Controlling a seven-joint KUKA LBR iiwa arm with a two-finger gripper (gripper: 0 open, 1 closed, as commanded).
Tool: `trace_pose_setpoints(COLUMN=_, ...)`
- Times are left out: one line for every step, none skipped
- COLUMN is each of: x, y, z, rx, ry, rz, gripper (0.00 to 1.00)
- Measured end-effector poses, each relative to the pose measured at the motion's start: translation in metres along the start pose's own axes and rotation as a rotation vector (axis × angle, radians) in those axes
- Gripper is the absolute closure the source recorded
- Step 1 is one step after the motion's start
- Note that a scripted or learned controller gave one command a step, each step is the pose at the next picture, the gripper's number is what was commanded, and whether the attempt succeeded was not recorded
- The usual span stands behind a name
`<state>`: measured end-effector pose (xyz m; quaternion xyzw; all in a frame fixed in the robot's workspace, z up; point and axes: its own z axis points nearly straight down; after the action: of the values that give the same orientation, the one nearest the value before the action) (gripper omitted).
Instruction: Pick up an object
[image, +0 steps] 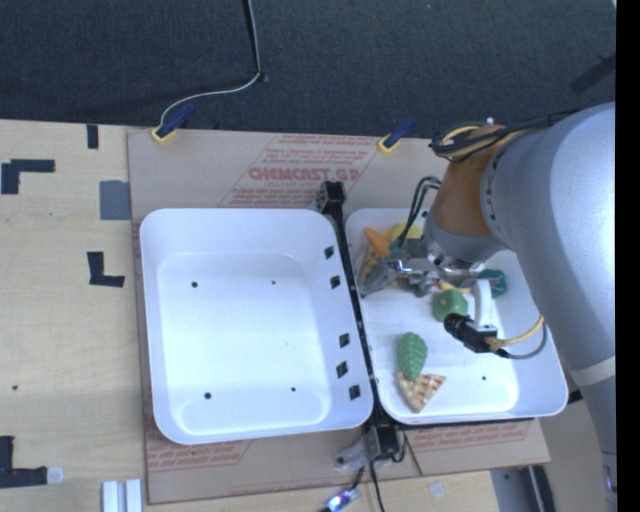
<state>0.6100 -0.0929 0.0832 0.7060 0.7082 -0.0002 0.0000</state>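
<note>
My gripper (392, 272) is low in the right bin (520, 400), near its left wall at the back. It is right beside an orange object (377, 244) and a small yellow piece (401, 236). A green round object (450, 303) lies just to the right of the gripper, under the wrist. A textured green object (411, 352) and a tan waffle-patterned wedge (422, 389) lie in the front part of the bin, apart from the gripper. A teal piece (497, 284) shows behind the wrist.
The left bin (160, 300) sits alongside, parted from the right one by a black divider rail (345, 300). The grey arm with its orange band (462, 195) covers the right bin's back right. Cables (500, 345) hang off the wrist.
</note>
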Motion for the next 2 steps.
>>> trace_pose_setpoints(x=-0.0018, y=0.0580, z=0.0014, rx=0.010, ry=0.002, rz=0.000, gripper=0.00)
trace_pose_setpoints(x=-0.0013, y=0.0571, z=0.0010, rx=0.007, ry=0.000, rz=0.001, gripper=0.00)
